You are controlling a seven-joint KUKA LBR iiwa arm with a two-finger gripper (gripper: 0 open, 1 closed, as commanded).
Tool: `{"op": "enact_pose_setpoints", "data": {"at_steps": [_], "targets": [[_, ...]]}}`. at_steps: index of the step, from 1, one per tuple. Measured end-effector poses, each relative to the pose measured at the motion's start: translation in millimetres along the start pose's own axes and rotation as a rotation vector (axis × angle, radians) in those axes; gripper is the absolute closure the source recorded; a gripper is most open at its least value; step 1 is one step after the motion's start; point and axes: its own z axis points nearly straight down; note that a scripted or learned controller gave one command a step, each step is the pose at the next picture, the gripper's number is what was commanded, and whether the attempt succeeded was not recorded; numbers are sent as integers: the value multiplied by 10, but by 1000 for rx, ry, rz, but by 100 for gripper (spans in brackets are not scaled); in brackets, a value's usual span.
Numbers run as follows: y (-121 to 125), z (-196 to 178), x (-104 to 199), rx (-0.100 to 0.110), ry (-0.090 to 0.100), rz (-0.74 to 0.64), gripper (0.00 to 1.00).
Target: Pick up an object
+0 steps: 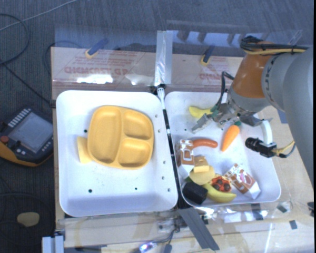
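My gripper (pixel 217 120) hangs over the back of the right bin (pixel 271 191), open, with nothing between its fingers. One grey finger (pixel 201 123) points down-left, just below a small yellow piece (pixel 197 111). An orange carrot (pixel 230 136) lies just right of and below the gripper, its top close to the other finger. A red sausage (pixel 203 143) lies in front of the gripper. The grey arm with its orange band (pixel 250 80) comes in from the right.
At the front of the right bin lie a brown-and-white box (pixel 186 153), a yellow block (pixel 201 167), a banana (pixel 222 195), a black object (pixel 196 193), red berries (pixel 220 183) and a snack packet (pixel 243 179). The left bin (pixel 73 194) holds a yellow divided plate (pixel 120 136).
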Motion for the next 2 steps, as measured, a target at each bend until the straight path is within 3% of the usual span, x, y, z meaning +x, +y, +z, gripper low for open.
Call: {"op": "enact_pose_setpoints", "data": {"at_steps": [1, 2], "targets": [[384, 15, 141, 27, 5, 3, 0], [40, 7, -296, 3, 0, -25, 0]]}}
